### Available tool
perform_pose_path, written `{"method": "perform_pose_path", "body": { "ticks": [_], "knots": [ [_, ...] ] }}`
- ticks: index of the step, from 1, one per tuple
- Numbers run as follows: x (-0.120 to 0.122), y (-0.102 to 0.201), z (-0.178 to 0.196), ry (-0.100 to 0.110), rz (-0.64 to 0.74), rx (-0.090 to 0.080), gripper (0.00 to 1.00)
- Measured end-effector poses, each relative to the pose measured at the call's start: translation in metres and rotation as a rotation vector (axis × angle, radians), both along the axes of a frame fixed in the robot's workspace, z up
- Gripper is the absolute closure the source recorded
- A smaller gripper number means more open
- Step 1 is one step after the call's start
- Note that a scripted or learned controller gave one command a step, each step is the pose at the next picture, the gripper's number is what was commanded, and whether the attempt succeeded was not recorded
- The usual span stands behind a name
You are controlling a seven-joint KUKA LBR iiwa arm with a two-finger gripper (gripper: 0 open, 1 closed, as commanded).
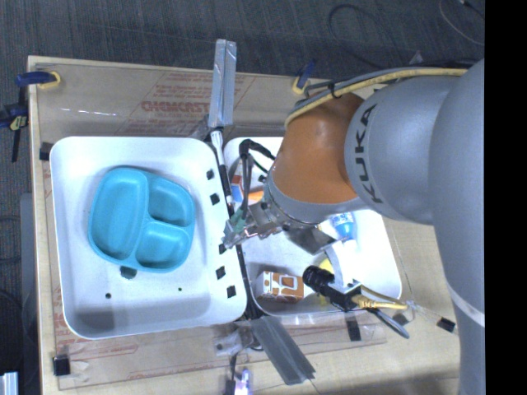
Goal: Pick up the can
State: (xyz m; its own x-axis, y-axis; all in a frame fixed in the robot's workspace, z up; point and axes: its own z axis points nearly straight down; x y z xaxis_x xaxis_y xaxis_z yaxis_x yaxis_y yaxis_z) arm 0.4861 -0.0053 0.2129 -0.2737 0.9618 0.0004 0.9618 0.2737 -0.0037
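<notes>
Task thing: the can [283, 285], as best I can judge the small brown-labelled thing lying on its side at the near edge of the right bin [380, 262].
Other contents: a blue and white tube [344, 225] lies in the same bin, farther back and to the right of the can; the arm [329, 159] covers much of the rest.
Left bin [82, 303]: it holds a blue divided plate [144, 218], well apart from the can.
Gripper [240, 229]: it sits low at the left side of the right bin, close to the wall between the two bins; whether it is wide or narrow, I cannot tell. Nothing shows in its hold.
Gripper to can: near, with the can toward the near right of it, not under it.
Step in hand: approach, by my reading; no grasp is made.
Next move calls for: a shift toward the near edge to centre over the can, lining up across its narrow side, then a descent and a close.
Risk: the can lies close to the bin's near wall, which leaves little room on that side.
</notes>
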Motion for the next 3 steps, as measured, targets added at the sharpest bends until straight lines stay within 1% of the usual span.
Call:
{"method": "perform_pose_path", "body": {
  "ticks": [2,3],
  "knots": [
    [0.000,0.000,0.000,0.000,0.000,0.000,0.00],
    [0.023,-0.023,0.023,-0.001,-0.349,-0.001,0.00]
  ]
}}
